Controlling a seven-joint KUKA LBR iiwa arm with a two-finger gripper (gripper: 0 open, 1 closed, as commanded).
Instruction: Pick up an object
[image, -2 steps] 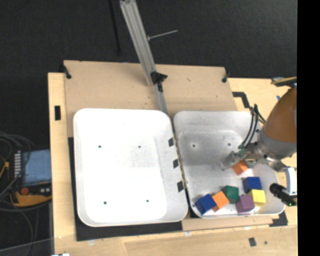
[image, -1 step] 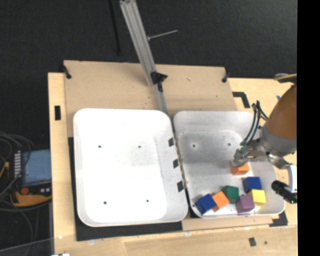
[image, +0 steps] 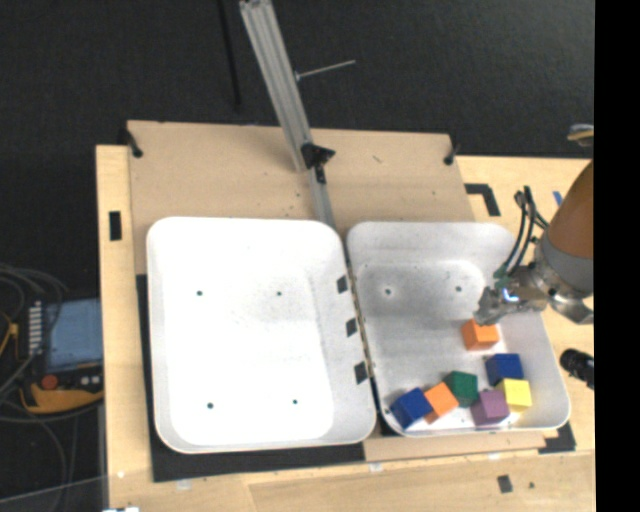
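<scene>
Overhead slanted view of the surface carrying two shallow white bins side by side. At the surface's left edge, off the board, lie a blue box and a bundle of cables. The left bin takes up the left-centre of the surface. A grey metal post runs up from between the bins toward the far edge.

The right bin holds all the loose objects. Along its near wall, in order: a blue cube, an orange cube, a green cube, a purple cube, a yellow cube and a second blue block. These six crowd together, several touching. A lone orange block sits apart from them, nearer the bin's right wall, with bare floor on its left and far sides.

The pincer hangs just above and beside this lone orange block at the bin's right side, below the arm's orange band; whether it is spread or pressed together cannot be told, and no block is seen held in it.

Judged as the likely target, the lone orange block looks small, rigid and light, probably foam or wood, with flat faces that should not slip much. The sound grip is across two opposite flat sides, centred, not on a corner; its clearance from its neighbours favours it over the packed row.
</scene>
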